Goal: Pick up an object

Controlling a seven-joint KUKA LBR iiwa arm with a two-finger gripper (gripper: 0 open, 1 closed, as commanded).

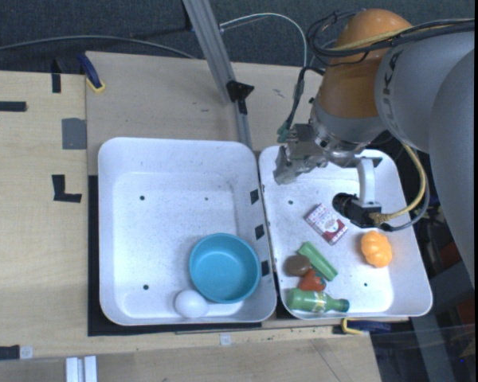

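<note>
My gripper (286,169) hangs over the far left corner of the right bin (406,289), close to the wall shared with the left bin. Nothing shows beneath or within it. In front of it in the right bin lie a small red and white box (327,223), an orange fruit (376,247), a green stick-shaped piece (318,261), a brown lump (295,266), a small red item (311,281) and a green bottle (315,301) at the near edge. The box is the nearest of these to the gripper, a short way to its right and front.
The left bin (143,205) holds a blue bowl (223,267) and a white ball (191,302) at its near right corner. A grey metal pole (215,46) slants down to the bins' far edge. The arm's bulk covers the right bin's far right part.
</note>
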